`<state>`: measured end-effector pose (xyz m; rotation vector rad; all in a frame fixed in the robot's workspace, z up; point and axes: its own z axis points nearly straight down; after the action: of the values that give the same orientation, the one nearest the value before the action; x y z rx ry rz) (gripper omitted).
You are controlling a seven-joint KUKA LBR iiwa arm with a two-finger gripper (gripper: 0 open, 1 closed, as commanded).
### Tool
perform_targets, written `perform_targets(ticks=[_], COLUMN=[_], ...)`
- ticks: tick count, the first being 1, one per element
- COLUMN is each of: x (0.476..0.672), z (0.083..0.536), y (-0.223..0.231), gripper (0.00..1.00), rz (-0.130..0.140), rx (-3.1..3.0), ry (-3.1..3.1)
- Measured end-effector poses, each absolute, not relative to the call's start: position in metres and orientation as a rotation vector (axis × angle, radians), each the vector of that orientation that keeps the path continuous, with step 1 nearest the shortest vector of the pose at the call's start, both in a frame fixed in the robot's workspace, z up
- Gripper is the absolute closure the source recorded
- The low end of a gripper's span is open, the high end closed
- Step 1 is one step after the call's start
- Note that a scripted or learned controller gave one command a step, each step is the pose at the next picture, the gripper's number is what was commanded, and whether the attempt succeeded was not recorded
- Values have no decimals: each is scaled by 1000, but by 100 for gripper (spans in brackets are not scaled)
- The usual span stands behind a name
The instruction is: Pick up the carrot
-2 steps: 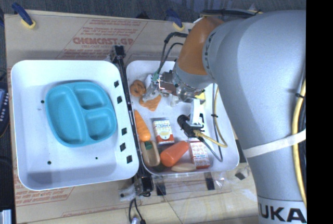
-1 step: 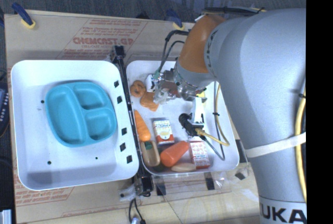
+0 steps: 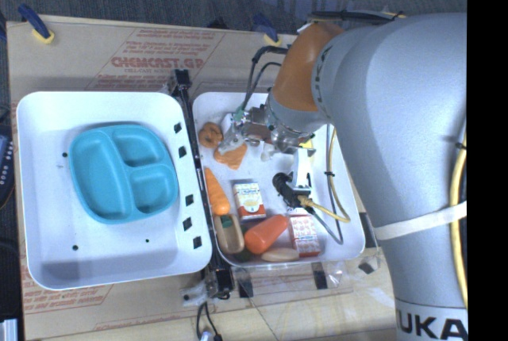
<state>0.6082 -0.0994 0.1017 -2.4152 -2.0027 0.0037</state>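
Observation:
The carrot (image 3: 216,190) is a slim orange piece lying along the left wall of the right bin (image 3: 349,212), with its thin tip pointing to the back. My gripper (image 3: 240,133) hangs over the back left part of that bin, above and a little right of the carrot's tip. Right under the gripper lies a small crumpled orange piece (image 3: 232,156), and a brown ring-shaped item (image 3: 210,133) sits just to its left. Nothing shows between the gripper and the carrot.
The right bin also holds a small printed box (image 3: 249,199), a thick orange-red piece (image 3: 266,232), a second box (image 3: 303,233), a wooden item (image 3: 228,233) and a pale item (image 3: 279,254) at the front. A blue divided plate (image 3: 123,171) lies in the left bin (image 3: 40,236).

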Motion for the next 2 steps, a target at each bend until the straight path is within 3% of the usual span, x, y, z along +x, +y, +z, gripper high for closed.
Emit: perform_targets(ticks=[1,2], x=[608,637], z=[111,193], y=[-99,-46], gripper=[100,100], rz=[4,-1], rx=[-2409,-2796], ry=[-2007,-1429])
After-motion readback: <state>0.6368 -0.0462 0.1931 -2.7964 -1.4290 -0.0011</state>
